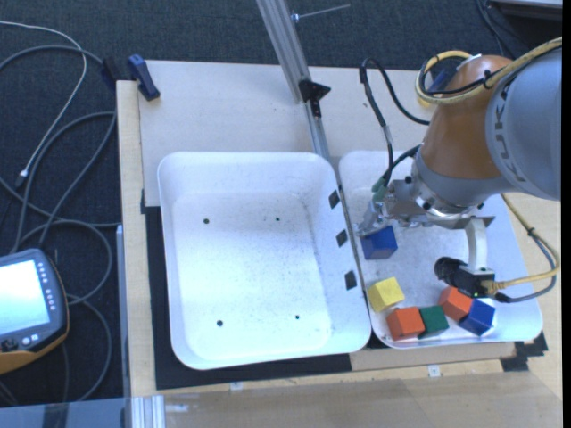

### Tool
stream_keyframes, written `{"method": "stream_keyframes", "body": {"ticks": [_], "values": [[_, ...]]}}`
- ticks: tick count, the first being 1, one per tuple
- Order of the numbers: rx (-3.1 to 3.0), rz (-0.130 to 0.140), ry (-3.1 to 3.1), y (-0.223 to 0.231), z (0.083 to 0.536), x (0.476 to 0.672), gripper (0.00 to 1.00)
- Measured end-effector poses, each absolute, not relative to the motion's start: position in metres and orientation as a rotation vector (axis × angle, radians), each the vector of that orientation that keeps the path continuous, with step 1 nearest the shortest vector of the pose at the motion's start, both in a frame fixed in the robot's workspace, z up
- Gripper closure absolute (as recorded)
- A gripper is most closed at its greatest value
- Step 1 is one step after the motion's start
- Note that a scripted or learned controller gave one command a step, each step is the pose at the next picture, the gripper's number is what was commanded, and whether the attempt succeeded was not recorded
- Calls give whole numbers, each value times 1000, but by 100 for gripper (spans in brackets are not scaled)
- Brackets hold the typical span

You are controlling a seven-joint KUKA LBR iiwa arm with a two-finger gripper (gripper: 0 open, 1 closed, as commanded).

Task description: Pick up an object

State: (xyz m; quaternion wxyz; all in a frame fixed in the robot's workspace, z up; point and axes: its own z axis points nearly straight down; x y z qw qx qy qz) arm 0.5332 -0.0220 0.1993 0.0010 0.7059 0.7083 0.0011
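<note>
Your gripper (382, 226) sits low in the right bin (522, 328), its fingers grasping the blue cube (379, 242) near the left wall. The yellow cube (386, 293) lies just below it.

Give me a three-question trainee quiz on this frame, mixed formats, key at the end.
1. True or false: the yellow block lies in the left bin.
2. Which block sits right under the claw? A) green block B) blue block C) yellow block
3. Fill in: the green block sits between two ______ blocks.

Key:
1. False. It lies in the right bin.
2. B, the blue block by the divider.
3. Orange: one orange block on its left, another orange block on its right.
</note>
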Motion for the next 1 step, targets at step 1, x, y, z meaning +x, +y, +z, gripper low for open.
{"method": "stream_keyframes", "body": {"ticks": [1], "values": [[2212, 7, 2231, 49, 199, 582, 100]]}}
